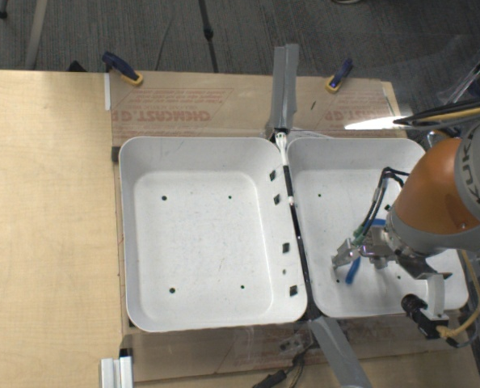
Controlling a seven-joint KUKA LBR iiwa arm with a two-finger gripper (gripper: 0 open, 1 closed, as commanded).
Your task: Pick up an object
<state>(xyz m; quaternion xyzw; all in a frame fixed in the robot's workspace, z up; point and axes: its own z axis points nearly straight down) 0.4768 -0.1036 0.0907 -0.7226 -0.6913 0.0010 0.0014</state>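
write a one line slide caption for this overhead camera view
Grey KUKA arm with orange band lowers its two-finger gripper over a small blue object in the right shallow white bin.

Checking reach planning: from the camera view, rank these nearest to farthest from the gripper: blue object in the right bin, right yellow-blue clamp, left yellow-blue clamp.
From the gripper, low in the right bin:
1. Blue object, right at the gripper tip in the same bin.
2. Right clamp, on the cardboard beyond the right bin's far edge.
3. Left clamp, at the cardboard's far left corner, past the left bin.
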